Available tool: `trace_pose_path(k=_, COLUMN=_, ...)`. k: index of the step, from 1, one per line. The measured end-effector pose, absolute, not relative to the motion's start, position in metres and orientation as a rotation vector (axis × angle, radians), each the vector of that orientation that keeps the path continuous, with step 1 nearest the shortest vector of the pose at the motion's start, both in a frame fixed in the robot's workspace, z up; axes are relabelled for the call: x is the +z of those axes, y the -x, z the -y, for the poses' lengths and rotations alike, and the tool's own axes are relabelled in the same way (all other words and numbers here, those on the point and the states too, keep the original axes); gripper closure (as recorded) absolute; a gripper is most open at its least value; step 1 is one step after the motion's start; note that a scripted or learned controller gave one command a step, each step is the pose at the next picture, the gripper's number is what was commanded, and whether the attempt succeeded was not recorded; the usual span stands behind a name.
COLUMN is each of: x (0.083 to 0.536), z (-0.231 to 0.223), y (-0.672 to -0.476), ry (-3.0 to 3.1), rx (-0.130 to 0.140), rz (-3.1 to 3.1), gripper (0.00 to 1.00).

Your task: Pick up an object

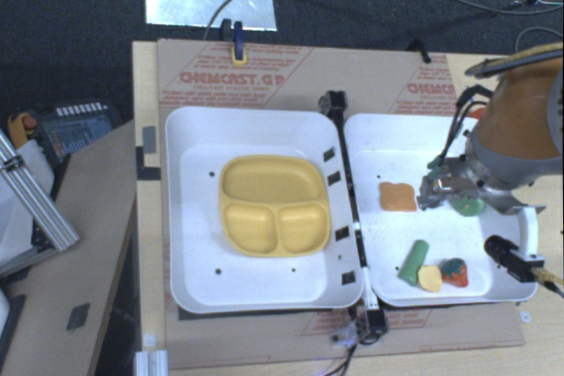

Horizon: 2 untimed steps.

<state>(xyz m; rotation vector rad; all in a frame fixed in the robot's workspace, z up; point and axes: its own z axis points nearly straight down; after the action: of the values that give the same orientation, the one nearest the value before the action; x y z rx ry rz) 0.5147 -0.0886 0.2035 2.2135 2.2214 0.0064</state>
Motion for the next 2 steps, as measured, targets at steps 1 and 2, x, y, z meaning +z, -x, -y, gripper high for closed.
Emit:
trace_pose_path(k=1, x=0.247, z=0.089, y=-0.516, ry=-2.213, rx=0.006, rz=-2.222, gripper=1.00)
trace_pose_path(k=2, x=0.253, z=0.031, y=-0.515, ry=-2.210, rx=0.005, rz=-2.231, gripper=1.00)
